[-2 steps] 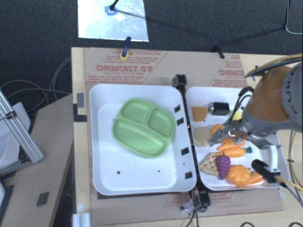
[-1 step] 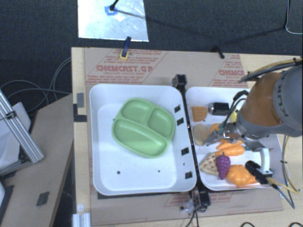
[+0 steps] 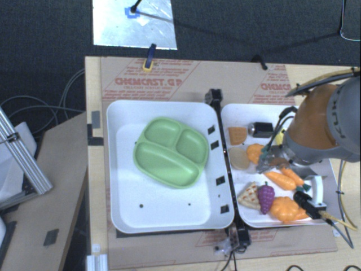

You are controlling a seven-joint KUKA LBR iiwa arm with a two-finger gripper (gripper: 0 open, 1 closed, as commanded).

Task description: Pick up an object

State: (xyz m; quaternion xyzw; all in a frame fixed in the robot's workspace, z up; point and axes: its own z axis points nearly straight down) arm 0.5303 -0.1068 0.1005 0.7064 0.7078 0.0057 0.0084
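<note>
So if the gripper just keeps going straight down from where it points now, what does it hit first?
Probably the orange piece beside the tan round in the right bin; the gripper hangs just above them, though depth is hard to judge.

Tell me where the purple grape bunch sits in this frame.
The purple grape bunch lies in the right bin, near its front edge, between the pizza slice on its left and an orange fruit on its right.

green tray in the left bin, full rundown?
The green tray is a pale green, plastic-looking food plate with rounded corners, divided by raised ridges into three compartments: one long, two smaller. It lies flat, turned at a slant, on the floor of the left bin, roughly central, apart from the walls. Nothing sits in it or touches it from above.
</note>
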